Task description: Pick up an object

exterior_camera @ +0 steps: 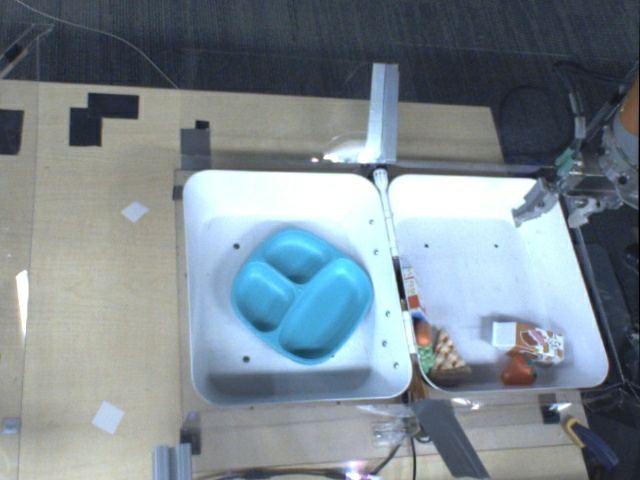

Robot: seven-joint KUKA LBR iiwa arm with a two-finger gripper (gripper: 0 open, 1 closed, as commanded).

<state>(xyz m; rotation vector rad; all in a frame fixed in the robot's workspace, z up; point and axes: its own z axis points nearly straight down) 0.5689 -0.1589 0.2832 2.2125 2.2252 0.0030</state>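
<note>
Clearly, two white bins sat on your counter (90,298).
Left bin (205,268) held a blue divided dish (302,295); right bin (480,258), small food packets (538,344); end effector (532,206) state: cannot tell.

No lettering can be read — the small carton (540,344) in the right bin (480,258) and the packets (410,290) near the divider carry colourful print, but it is too small and blurred to read
</note>
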